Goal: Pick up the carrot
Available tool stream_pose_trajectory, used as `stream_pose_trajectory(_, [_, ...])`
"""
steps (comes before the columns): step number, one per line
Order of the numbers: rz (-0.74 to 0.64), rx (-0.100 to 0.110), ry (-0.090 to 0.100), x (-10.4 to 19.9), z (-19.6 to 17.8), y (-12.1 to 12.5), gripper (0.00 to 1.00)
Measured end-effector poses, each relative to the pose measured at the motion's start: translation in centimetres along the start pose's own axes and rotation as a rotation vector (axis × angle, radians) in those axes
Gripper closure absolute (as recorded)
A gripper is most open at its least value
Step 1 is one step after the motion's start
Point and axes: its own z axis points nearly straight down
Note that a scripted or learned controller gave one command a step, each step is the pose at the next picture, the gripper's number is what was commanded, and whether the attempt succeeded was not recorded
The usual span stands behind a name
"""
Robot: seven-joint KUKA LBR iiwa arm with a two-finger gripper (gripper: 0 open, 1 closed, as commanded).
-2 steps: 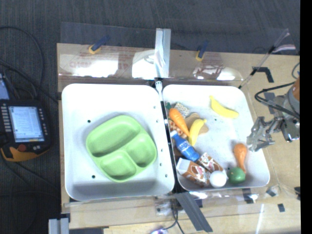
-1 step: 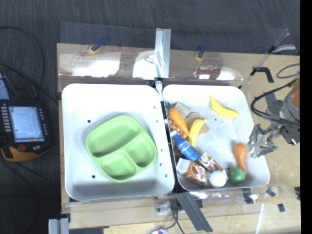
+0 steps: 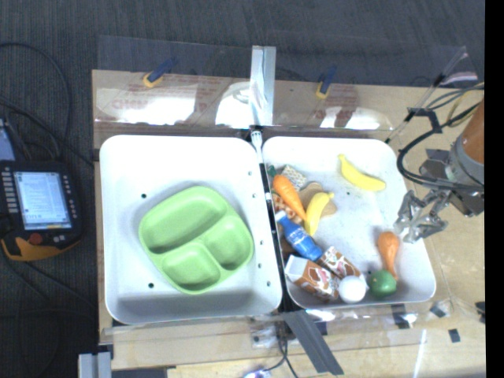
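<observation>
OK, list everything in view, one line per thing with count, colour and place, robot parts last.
bins: 2, white, side by side on the bench
divided plate: 1, green, left bin
carrots: 2, orange, right bin; one by the divider, one near the right wall
bananas: 2, yellow, right bin
bottle: 1, blue, right bin
ball: 1, white, front
round fruit: 1, green, front
handheld screen: 1, left of bench
gripper: 1, grey, over the right wall

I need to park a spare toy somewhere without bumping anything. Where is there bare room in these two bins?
Left bin: bare floor rings the green tray, widest at the back and left. Right bin: an open patch between the yellow banana, the carrot and the blue bottle. Its left side and front are crowded; the hand sits at its right rim.
</observation>
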Motion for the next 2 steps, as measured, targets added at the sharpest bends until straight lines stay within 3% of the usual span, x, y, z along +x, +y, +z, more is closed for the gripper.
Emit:
stream_pose_trajectory(1, [-0.018,0.005,-0.002,2.2,-6.1,1.4,1.0])
stream_pose_trajectory(2, [-0.307,-0.003,0.001,0.2,-0.7,0.1,1.0])
